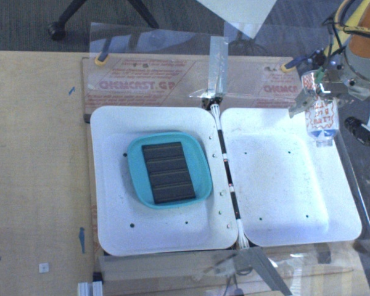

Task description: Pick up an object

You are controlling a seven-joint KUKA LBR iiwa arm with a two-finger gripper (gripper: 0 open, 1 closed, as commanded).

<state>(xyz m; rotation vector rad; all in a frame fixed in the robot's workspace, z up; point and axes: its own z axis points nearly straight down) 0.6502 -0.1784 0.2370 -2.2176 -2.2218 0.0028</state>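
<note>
Left bin [111, 227]: teal tray [168, 169]. Tool [317, 113] grips clear bottle [322, 121] over right bin [296, 214].

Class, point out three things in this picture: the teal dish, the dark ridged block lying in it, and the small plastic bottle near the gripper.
teal dish [135, 165]: camera view, its left rim.
dark ridged block [168, 172]: camera view, its middle.
plastic bottle [322, 117]: camera view, its red-and-white label.

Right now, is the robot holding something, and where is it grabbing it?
Yes. The pincer holds a small clear bottle with a red label by its top end, so it hangs down over the right bin's far corner.
</note>
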